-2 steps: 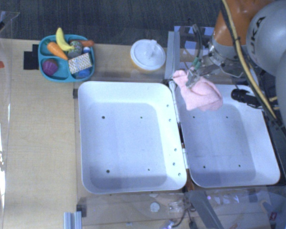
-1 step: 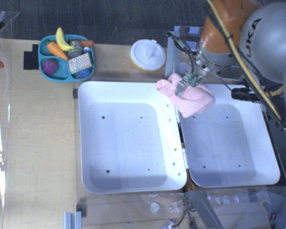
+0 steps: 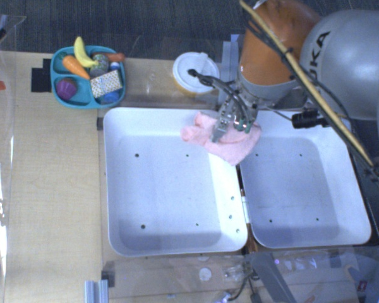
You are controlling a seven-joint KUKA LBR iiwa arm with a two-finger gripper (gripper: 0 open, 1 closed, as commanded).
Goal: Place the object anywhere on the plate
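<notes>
- Right now the gripper [image 3: 234, 124] is down on a pink cloth [image 3: 222, 141], and the cloth looks pinched between its fingers.
- The cloth hangs over the line where the two white bins meet, at the far side. Part is over the left bin [image 3: 164, 188] and part is over the right bin [image 3: 309, 194].
- The plate [image 3: 192, 72] is white with a yellow rim. It sits on the bench just behind the left bin — close to the cloth, but not touching it.
- The pinch may be only on a small fold, so the cloth could slip out on the way.
- The cloth is floppy. If it is let go too soon, it may land half on the plate and half off.
- A blue tray [image 3: 87, 77] of toy food sits far off to the left, out of the way.
</notes>
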